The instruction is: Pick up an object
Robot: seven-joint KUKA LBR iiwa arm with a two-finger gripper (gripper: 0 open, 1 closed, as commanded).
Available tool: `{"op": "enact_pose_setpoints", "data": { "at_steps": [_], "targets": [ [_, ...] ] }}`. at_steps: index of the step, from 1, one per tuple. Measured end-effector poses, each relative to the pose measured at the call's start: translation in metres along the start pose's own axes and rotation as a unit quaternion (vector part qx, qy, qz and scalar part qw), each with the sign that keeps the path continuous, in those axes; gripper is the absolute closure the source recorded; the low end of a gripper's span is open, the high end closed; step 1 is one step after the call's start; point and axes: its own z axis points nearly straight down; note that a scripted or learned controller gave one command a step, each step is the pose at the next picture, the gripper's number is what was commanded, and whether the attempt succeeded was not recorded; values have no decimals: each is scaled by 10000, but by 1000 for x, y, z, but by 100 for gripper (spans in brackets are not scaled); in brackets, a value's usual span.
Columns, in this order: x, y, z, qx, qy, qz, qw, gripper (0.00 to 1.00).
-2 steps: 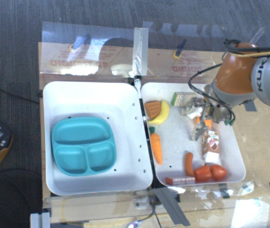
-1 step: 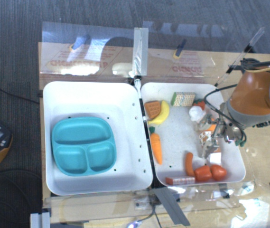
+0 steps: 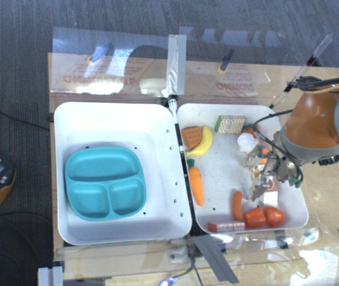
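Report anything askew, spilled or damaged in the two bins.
Nothing stands out. The teal three-compartment plastic tray lies flat in the left white bin; toy foods such as the orange carrot lie scattered loose in the right white bin.

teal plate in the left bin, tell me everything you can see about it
The teal divided plate looks like smooth moulded plastic, a rounded rectangle with a raised rim. Ridges split it into three compartments: one long one across the far side and two smaller ones side by side on the near side. It lies flat and right side up on the floor of the left white bin, towards its left part, with nothing lying in its compartments. Nothing but the bin floor touches it.
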Motion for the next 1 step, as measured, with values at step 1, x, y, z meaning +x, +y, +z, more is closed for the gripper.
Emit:
{"op": "enact_pose_setpoints", "data": {
  "at_steps": [1],
  "targets": [
    [-2, 0, -11, 17, -15, -5, 10000, 100]
  ]
}}
